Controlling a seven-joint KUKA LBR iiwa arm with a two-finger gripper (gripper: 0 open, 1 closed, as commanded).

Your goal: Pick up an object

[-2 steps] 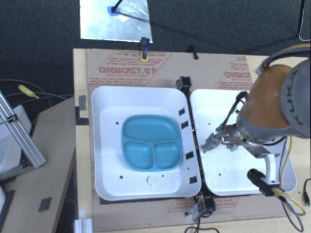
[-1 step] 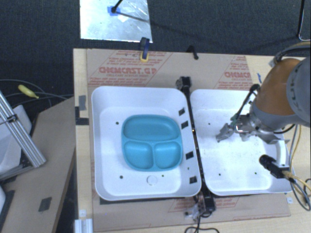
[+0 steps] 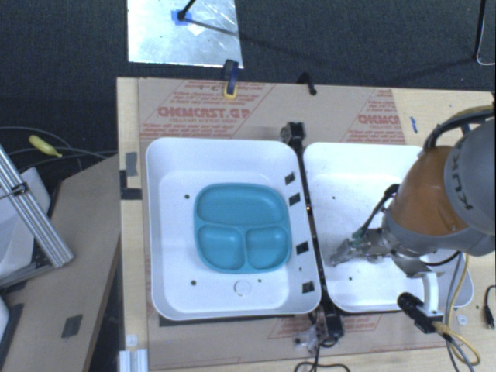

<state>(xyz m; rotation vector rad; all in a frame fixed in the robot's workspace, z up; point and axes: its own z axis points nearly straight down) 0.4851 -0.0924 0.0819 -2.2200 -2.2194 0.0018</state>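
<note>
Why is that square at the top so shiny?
In the camera view, the foil sheet reflects the light in bright white patches; the bins look evenly lit with soft shadows, and the blue tray is sharp, with no glare.

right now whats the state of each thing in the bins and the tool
blue divided plate: lying flat, right way up, in the left bin, its three compartments bare
left bin: holds the plate, which sits near its middle
right bin: arm reaching in over its right half
tool: low over the right bin, pointing toward the divider between the bins, apart from the plate; nothing seen between its tips
</note>
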